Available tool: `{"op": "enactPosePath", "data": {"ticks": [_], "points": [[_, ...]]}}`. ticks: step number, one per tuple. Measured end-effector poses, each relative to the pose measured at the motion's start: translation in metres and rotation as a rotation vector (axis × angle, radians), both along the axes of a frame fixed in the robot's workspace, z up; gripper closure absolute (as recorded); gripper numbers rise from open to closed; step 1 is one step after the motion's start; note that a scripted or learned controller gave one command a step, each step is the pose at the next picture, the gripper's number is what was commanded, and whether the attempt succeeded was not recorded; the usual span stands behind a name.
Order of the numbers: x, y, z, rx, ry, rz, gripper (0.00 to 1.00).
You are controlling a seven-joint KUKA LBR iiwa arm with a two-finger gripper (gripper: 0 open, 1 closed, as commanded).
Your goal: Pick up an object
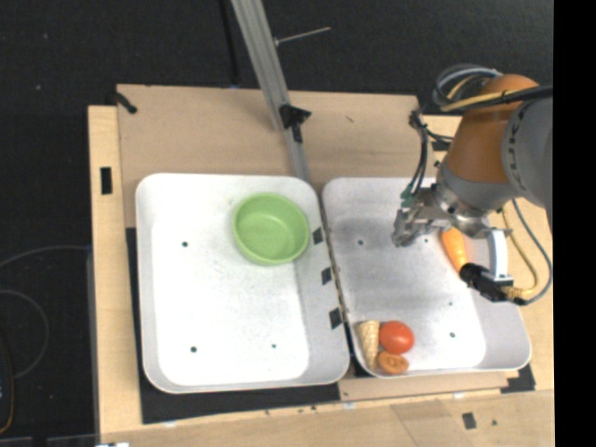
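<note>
My gripper hangs over the upper middle of the right bin, its fingers pointing down with nothing seen between them. An orange carrot-like piece lies just right of the gripper, partly under the wrist. A red tomato sits near the bin's front edge, with a pale cone-shaped piece to its left and a small orange piece in front of it. A green bowl rests in the upper right part of the left bin.
A metal pole slants down from the top to the gap between the bins. Cables loop off the wrist over the right bin's right side. Wooden bench surrounds both bins.
</note>
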State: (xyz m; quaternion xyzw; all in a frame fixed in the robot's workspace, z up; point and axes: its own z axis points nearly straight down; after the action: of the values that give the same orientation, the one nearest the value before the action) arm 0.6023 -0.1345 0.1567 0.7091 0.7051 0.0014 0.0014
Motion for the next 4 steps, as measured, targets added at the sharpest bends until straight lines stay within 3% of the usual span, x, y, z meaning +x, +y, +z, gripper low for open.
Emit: {"op": "enactPosePath", "data": {"ticks": [2,4], "points": [[0.008,-0.001,0.090,0.000,0.002,0.009,1.00],[0.034,0.098,0.086,0.000,0.002,0.013,1.00]]}}
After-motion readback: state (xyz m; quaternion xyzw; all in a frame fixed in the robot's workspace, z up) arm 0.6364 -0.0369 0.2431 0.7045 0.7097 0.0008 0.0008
